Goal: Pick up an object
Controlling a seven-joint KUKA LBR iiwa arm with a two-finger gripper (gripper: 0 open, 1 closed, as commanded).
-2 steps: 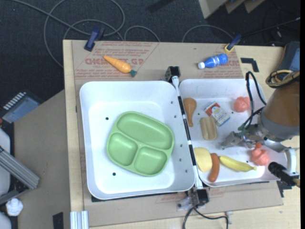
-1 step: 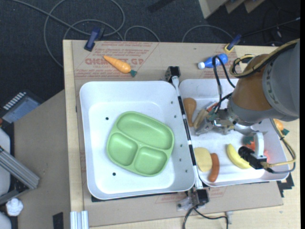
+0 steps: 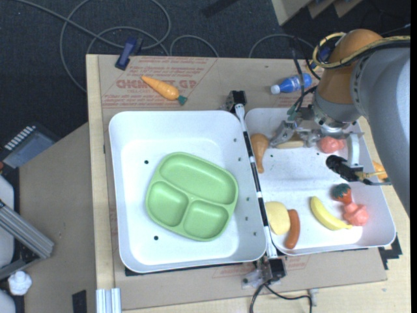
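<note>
Pink object (image 3: 329,144) just beside gripper (image 3: 306,134).

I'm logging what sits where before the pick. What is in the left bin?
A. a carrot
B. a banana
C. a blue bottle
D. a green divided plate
D: the green divided plate lies in the left bin; the banana is in the right bin, while the carrot and the bottle lie on the bench outside both.
</note>
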